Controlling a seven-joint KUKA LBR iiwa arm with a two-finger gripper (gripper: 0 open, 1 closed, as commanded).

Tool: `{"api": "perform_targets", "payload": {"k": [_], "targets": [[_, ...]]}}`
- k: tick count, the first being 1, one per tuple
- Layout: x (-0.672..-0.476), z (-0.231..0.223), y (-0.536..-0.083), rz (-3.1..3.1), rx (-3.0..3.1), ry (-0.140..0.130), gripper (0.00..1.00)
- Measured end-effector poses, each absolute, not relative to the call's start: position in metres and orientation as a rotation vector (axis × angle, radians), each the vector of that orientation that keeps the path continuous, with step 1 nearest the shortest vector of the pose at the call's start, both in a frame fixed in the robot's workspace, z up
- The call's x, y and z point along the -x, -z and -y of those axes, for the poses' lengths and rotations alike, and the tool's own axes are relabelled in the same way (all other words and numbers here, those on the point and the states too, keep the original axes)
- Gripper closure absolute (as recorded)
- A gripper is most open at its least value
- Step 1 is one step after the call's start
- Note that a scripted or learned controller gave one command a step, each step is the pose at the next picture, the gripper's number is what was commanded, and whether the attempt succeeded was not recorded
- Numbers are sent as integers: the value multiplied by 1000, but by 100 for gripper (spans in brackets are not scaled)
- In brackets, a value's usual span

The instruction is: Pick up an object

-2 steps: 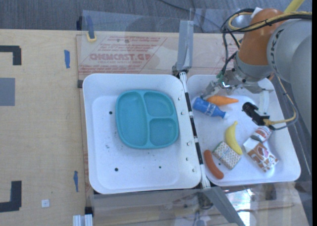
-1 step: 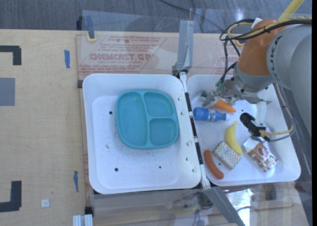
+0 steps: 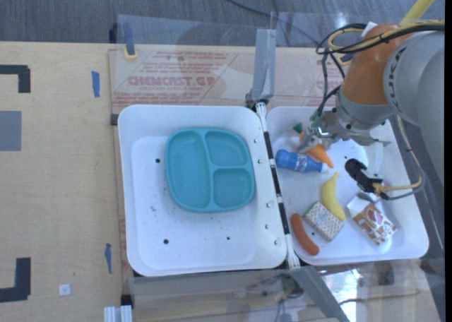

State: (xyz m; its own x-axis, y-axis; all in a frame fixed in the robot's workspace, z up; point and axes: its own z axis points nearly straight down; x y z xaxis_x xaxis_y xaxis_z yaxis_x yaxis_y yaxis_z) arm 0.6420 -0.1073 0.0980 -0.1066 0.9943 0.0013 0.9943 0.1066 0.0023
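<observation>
My gripper [image 3: 313,135] is low over the back left part of the right bin [image 3: 417,243], under the grey arm with its orange band. Right at its tip lies a small orange carrot [image 3: 320,152] with a green top [image 3: 299,128]; whether the carrot is touched is hidden by the wrist. A blue bottle [image 3: 298,162] lies on its side just to the front left of the gripper. A yellow banana [image 3: 332,196] lies toward the bin's middle.
Also in the right bin are a reddish sausage [image 3: 304,234], a speckled cracker block [image 3: 324,220] and a red and white packet [image 3: 372,222] near the front. A teal divided plate [image 3: 210,169] rests in the left bin [image 3: 141,229]. A ridge divides the two bins.
</observation>
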Motion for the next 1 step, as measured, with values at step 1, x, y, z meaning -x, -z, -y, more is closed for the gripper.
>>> {"api": "perform_targets", "payload": {"k": [1], "targets": [[-655, 119, -194, -2342, -2089, -2, 100]]}}
